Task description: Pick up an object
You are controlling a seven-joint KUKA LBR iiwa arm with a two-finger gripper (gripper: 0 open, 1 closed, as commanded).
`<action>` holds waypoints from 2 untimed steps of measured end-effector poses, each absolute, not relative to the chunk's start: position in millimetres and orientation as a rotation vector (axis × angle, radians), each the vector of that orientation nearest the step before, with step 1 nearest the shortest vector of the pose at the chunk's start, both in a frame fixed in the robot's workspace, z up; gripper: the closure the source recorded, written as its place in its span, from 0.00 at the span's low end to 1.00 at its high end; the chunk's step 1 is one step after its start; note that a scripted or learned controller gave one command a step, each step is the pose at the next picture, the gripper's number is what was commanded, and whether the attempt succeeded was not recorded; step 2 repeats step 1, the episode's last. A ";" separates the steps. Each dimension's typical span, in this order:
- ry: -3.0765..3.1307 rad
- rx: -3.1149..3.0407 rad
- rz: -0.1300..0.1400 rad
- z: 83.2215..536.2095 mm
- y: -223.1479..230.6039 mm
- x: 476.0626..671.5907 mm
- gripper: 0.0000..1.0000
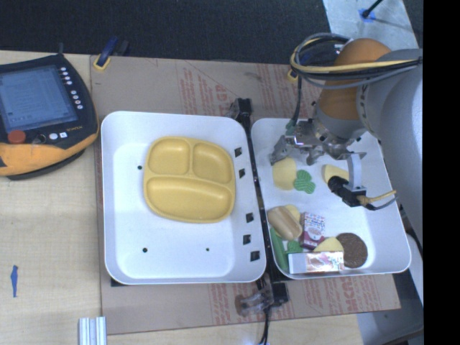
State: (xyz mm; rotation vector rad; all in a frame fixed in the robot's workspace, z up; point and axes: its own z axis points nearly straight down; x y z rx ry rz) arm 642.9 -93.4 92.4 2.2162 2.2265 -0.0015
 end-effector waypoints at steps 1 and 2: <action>2.228 2.219 -0.006 91.9 -97.7 634.5 0.00; 2.228 2.219 -0.006 91.9 -97.7 634.5 0.00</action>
